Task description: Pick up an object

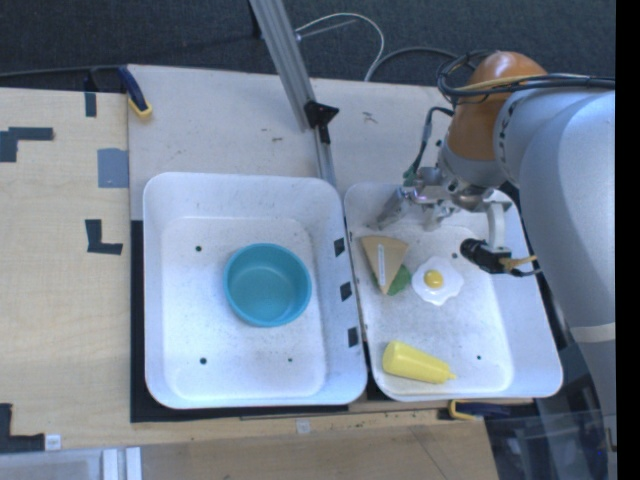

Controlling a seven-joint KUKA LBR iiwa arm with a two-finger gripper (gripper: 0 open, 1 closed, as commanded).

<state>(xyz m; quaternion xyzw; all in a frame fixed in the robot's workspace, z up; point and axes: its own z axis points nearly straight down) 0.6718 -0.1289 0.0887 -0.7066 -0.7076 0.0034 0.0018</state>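
The claw [418, 206] hangs over the right bin's [520, 348] far edge, its grip impossible to tell; the sandwich wedge [383, 259] lies just below it, long axis toward the near edge.

The two white bins [170, 368] look like smooth plastic, faintly speckled. The blue bowl [267, 284] at centre left is matt plastic. The bench [50, 298] at far left shows pale wood grain. The arm's shell [570, 198] at right is smooth grey with a glossy orange band [497, 78].
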